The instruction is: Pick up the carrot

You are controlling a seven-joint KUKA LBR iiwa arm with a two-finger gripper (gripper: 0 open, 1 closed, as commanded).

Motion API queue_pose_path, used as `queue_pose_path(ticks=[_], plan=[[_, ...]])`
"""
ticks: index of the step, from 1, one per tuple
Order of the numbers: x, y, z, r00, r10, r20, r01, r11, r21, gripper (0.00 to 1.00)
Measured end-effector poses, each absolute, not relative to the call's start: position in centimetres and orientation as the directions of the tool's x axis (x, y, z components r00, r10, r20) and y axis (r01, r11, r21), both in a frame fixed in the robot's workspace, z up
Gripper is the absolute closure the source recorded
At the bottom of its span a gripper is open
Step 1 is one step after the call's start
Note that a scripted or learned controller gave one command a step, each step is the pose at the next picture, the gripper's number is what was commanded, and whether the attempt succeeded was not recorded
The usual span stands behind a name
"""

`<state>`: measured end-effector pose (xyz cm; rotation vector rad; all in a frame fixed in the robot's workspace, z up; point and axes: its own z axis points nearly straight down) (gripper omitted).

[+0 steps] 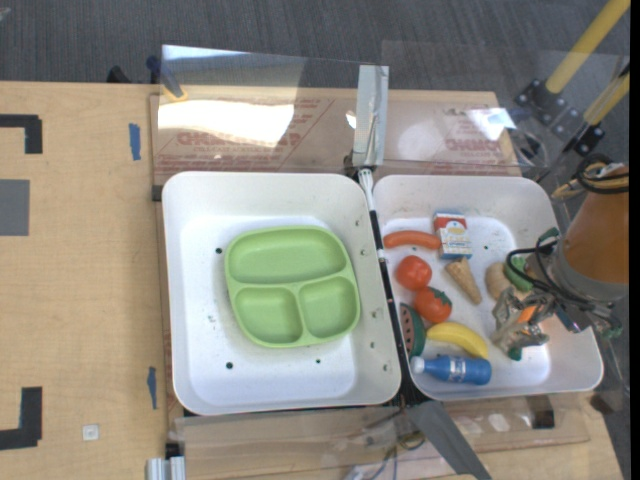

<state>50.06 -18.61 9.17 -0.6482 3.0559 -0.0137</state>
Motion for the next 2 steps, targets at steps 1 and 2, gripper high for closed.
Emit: queue_pose_path(ticks=[1,2], plan=[[50.36,-18.47,10.32,-0.913,-0.408,-0.023,-0.408,0.913,-0.017,1.00],[50.30,-18.45,10.22,-0.913,-0.408,-0.021,-0.407,0.913,-0.015,0.00]])
